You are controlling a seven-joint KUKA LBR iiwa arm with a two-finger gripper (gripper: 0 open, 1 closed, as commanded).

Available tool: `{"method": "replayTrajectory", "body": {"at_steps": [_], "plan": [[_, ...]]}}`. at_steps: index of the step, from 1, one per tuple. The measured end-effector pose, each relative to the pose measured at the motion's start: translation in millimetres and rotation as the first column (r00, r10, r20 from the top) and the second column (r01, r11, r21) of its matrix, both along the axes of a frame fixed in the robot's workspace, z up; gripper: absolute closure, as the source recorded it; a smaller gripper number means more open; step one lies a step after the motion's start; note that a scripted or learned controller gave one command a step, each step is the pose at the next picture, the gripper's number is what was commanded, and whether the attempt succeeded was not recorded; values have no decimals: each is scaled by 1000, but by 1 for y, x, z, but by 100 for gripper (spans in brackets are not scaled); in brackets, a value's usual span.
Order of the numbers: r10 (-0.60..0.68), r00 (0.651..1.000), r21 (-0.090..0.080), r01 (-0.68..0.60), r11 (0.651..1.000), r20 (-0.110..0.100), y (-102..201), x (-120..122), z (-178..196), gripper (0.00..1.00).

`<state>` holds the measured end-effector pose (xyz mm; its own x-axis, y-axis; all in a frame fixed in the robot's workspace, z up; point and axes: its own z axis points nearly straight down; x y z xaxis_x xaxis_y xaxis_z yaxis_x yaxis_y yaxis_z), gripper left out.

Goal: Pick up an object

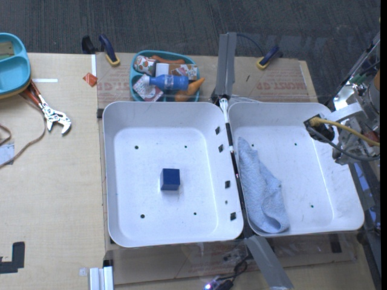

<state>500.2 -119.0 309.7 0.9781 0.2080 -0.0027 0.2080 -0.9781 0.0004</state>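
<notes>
**A:** Candidates? I see a blue cube (170,179) in the left bin (121,222) — sits just left of centre, clear of every wall.

**B:** Yes. Small, rigid, flat-sided, probably light. Pinch across two opposite faces, coming straight down. Smooth faces could slip if the grip lands near an edge, so go mid-height.

**A:** And the right bin (338,216)?

**B:** Pale blue cloth (261,189), crumpled along the left wall, running from about 11 o'clock down to 7 o'clock of that bin. Soft, limp, not fragile. Grab a raised fold near the bottom bunch — a flat patch would likely give nothing to close on.

**A:** Gripper state?

**B:** Can't tell. The arm's wrist end (354,135) hangs over the right bin's 2 o'clock rim, cables and brackets in the way.

**A:** Relative positions?

**B:** Cloth is at about 8 o'clock from the wrist, near. Cube is farther along roughly 9 o'clock, well apart, across the divider between bins.

**A:** Nothing held?

**B:** Nothing visibly held.
</notes>
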Motion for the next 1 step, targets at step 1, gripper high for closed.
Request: {"method": "replayTrajectory", "body": {"at_steps": [1], "plan": [[232,973,2,-232,973,-2,-22,-23,-55,100]]}}
